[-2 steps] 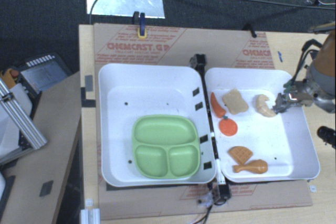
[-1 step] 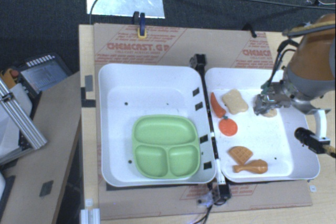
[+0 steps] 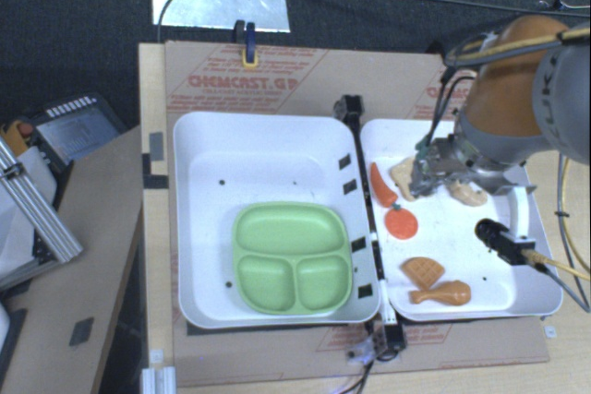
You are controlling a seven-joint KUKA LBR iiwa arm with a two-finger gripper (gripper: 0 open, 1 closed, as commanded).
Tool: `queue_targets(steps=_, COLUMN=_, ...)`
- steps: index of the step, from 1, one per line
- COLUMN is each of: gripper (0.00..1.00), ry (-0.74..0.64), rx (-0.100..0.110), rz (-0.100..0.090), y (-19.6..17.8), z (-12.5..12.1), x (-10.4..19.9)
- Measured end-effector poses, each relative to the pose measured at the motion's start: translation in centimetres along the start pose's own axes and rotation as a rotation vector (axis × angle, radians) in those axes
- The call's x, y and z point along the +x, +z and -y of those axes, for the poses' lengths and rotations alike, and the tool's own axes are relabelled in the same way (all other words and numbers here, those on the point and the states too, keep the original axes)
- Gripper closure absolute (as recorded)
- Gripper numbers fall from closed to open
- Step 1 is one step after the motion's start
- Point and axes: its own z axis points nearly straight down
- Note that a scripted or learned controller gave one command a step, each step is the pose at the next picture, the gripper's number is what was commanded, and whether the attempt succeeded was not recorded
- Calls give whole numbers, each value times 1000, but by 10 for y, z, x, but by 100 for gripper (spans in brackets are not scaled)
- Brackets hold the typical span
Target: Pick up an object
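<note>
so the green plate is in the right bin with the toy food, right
Not quite. The green plate lies in the left bin, not the right one. The toy food, such as the waffle and drumstick, is in the right bin. The camera view shows this.

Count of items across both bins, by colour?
Green: 1, divided plate
Red-orange: 2, stick, round slice
Golden-brown: 2, waffle, drumstick
Pale beige: 2, inner piece, outer piece, flanking the claw
Total: 7
</note>
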Motion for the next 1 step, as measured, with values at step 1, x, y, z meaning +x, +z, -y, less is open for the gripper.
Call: queue_targets(steps=1, gripper=100, ry=-1, rx=0, rz=0, y=-6, z=0, x=64)
